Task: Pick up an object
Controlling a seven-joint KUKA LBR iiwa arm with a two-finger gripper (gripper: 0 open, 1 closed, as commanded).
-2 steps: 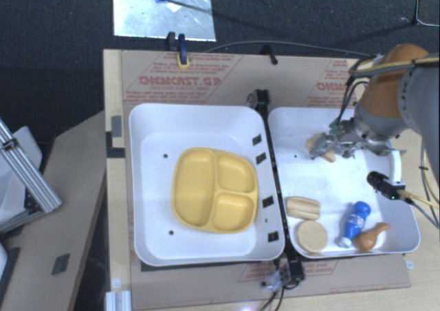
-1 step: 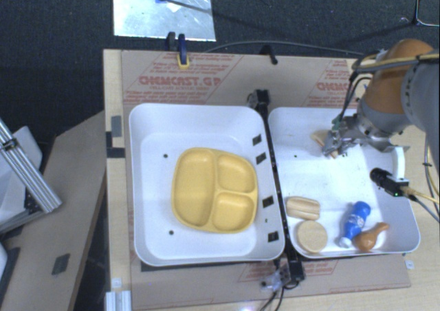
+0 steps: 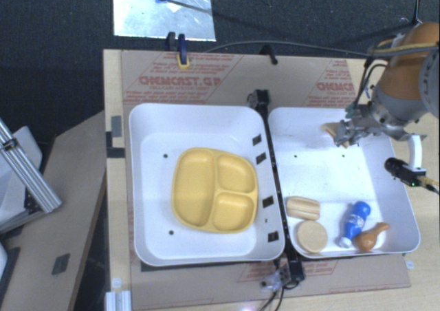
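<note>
We see the gripper (image 3: 342, 132) at the right bin's (image 3: 395, 196) upper right, possibly pinching a tan object (image 3: 331, 130); finger state unclear. Bottle (image 3: 353, 221) and bun (image 3: 302, 208) lie lower right. Next: lift to confirm grasp.

The left bin (image 3: 148, 186) and the right bin (image 3: 323, 172) are white. A pale yellow divided tray (image 3: 213, 189) fills the left one. Near in the right bin: a tan bun (image 3: 302, 207), a beige disc (image 3: 311, 236), a blue-and-white bottle (image 3: 353, 222) and a brown drumstick (image 3: 371, 234). The desk (image 3: 206, 76) is tan with red lettering.
</note>
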